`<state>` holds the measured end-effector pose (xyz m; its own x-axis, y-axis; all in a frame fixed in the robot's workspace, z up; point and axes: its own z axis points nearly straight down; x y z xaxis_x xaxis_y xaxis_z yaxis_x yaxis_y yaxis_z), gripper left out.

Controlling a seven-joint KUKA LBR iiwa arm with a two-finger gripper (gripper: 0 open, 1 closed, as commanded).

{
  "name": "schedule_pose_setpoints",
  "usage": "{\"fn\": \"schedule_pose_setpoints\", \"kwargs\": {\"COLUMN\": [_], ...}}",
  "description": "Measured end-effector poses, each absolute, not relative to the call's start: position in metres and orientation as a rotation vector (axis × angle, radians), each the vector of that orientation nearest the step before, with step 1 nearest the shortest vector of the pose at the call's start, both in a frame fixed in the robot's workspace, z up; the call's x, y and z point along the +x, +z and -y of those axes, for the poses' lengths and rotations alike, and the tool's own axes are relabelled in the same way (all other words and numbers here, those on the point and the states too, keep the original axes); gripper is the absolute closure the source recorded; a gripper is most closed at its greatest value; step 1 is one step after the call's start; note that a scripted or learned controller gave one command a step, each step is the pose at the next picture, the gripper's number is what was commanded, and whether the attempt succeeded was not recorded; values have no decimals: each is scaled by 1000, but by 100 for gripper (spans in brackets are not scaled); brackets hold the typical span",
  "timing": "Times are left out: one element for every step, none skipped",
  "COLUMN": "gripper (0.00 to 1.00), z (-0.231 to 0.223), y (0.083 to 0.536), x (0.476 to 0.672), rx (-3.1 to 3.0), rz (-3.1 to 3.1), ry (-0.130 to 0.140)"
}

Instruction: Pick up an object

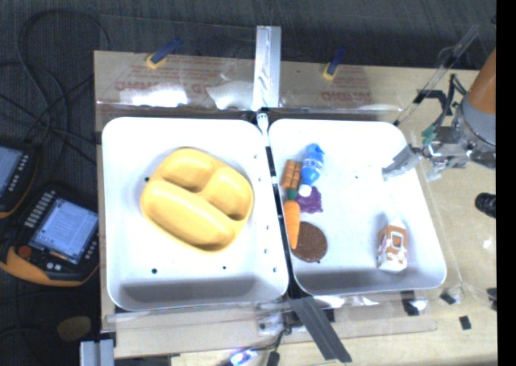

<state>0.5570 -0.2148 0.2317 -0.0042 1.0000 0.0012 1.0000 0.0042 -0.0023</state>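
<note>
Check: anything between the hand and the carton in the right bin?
Nothing visible. The hand sits at the right bin's upper right edge, and bare bin floor runs from there down to the carton. The other items are clustered along the bin's left wall, off that path.

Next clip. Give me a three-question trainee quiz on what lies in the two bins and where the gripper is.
1. True or false: the yellow bread-shaped object lies in the left bin.
2. Which thing sits alone near the right bin's lower right corner? A) carrot B) small orange-and-white carton C) blue bottle
3. Fill in: the gripper is over the right bin's upper ____ corner.

Key: 1 true; 2 B; 3 right.
</note>
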Motion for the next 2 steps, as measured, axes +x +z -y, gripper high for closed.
{"fn": "schedule_pose_setpoints", "kwargs": {"gripper": [0, 100], "z": [217, 218], "y": [123, 132], "x": [492, 493], "rx": [-2401, -2402], "rz": [2003, 2006], "ry": [-1, -1]}}
